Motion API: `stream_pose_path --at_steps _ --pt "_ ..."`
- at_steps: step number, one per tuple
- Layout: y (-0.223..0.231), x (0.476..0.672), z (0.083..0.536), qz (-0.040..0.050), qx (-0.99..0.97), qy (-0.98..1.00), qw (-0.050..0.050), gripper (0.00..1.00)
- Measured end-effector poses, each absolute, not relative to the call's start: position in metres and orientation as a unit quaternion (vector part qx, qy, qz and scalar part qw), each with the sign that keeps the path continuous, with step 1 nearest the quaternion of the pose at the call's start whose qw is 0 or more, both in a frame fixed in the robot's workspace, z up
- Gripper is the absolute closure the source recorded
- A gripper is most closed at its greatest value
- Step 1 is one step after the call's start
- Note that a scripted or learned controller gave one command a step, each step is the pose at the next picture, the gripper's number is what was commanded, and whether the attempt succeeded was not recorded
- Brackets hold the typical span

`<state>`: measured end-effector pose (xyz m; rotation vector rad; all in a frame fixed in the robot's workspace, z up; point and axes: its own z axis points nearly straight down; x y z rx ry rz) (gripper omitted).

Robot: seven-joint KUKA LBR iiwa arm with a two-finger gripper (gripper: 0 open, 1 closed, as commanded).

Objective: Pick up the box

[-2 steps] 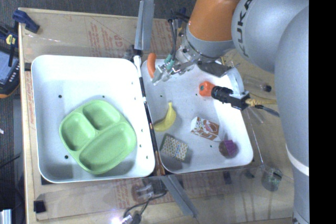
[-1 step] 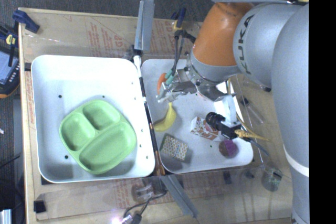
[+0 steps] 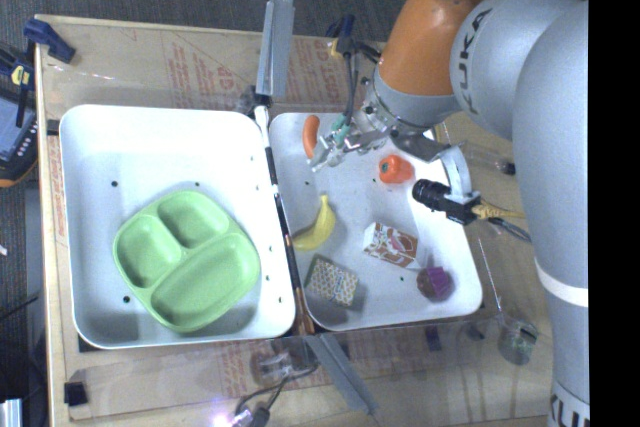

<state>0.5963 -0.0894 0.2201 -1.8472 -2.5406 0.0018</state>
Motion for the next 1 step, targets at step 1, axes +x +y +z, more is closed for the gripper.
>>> stream_pose_path --at_steps 1 --pt "-0.1064 0.5458 0.2689 0.0004 -0.37 -0.929 0.0 1.0"
